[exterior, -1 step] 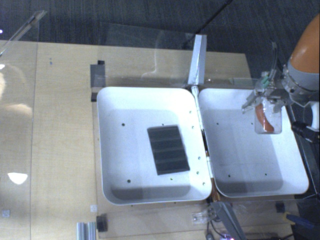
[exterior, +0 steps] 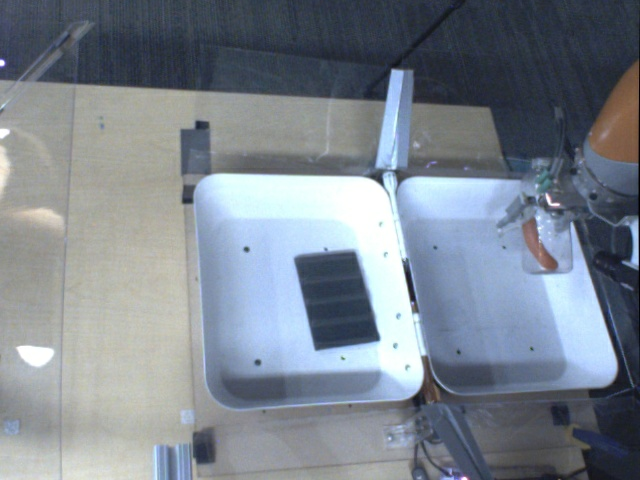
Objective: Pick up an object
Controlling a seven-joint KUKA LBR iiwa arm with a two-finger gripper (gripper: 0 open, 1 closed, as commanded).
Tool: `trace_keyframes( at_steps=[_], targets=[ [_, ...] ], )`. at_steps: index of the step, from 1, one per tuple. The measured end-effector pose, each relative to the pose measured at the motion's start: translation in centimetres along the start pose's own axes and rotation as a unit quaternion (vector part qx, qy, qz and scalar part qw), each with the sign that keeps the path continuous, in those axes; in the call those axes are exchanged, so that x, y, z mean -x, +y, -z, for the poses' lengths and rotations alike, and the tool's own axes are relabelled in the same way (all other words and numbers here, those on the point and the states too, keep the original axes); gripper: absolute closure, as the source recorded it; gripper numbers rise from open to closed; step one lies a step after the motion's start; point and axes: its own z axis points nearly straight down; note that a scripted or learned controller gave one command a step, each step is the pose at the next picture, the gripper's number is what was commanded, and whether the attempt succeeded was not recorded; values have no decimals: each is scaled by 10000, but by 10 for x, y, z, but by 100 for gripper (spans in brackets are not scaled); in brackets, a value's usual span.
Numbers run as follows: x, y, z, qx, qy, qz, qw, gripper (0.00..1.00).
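A pale wooden bench (exterior: 110, 298) on dark carpet carries two white bins, with the arm (exterior: 615, 143) reaching in at the far right corner of the right bin (exterior: 500, 358). The gripper (exterior: 545, 233) hangs over that corner. An orange, sausage-like thing (exterior: 540, 251) sits right at its tips, seemingly between clear fingers, though the view is too small to be sure it is pinched; whether the fingers are spread or pressed together I cannot tell.

If it is held, the hold looks shallow and near the thing's end, so it could swing or slip out on a lift. The bin wall lies just beside the gripper, and a sideways move could knock against it.

Well away to the gripper's left, in the left bin (exterior: 230, 258), lies a dark ribbed slab (exterior: 337, 299), flat and apart from the walls. Nothing stands between.
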Motion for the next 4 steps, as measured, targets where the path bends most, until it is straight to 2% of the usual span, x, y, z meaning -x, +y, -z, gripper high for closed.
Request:
trace_keyframes(
  at_steps=[1, 2, 3, 4],
  targets=[
    [-1, -14, -79, 37, -8, 310, 9995, 0],
    [-2, -12, -67, 64, -14, 321, 9995, 100],
    [-22, -50, -78, 50, -12, 356, 9994, 100],
    [-75, -34, 21, 34, -3, -296, 9996, 100]
  ],
)
